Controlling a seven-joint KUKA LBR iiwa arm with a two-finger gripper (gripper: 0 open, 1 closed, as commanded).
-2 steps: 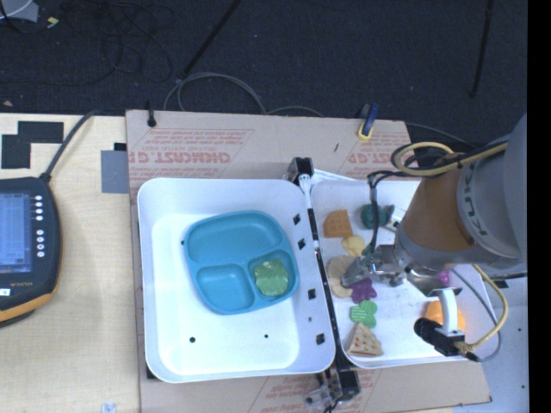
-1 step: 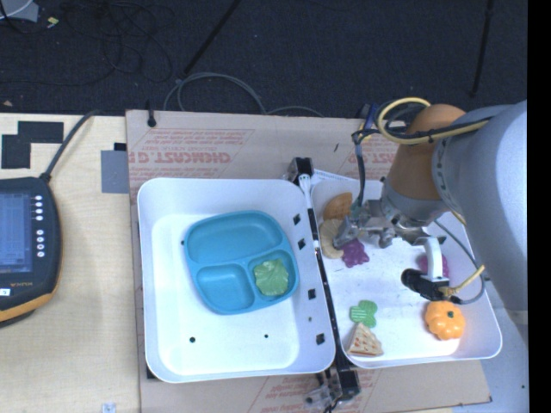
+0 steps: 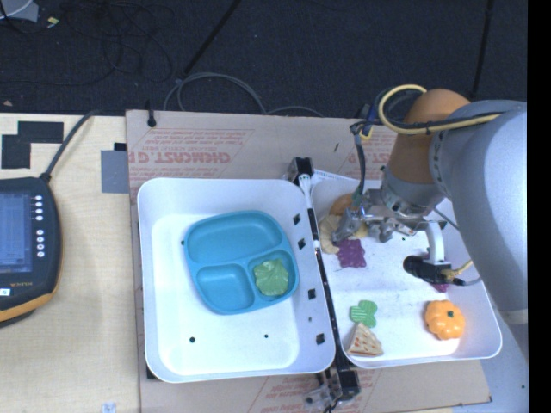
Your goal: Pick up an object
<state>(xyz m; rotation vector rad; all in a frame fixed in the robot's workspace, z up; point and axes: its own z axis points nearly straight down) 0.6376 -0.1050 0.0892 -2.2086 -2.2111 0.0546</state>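
Purple grapes (image 3: 350, 253) just below gripper (image 3: 362, 223) near right bin's (image 3: 491, 338) left wall; finger state impossible to tell. Orange pumpkin (image 3: 444, 319), green piece (image 3: 364, 311), sandwich wedge (image 3: 365, 342) along front edge; open floor mid-bin.

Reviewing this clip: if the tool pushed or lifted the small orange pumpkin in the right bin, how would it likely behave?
The orange pumpkin looks rounded and lobed, so a sideways push would probably roll or scoot it across the smooth right bin. It looks like a moulded toy, likely stiff and light. Its curved sides could slip from a pinch unless squeezed across the middle.
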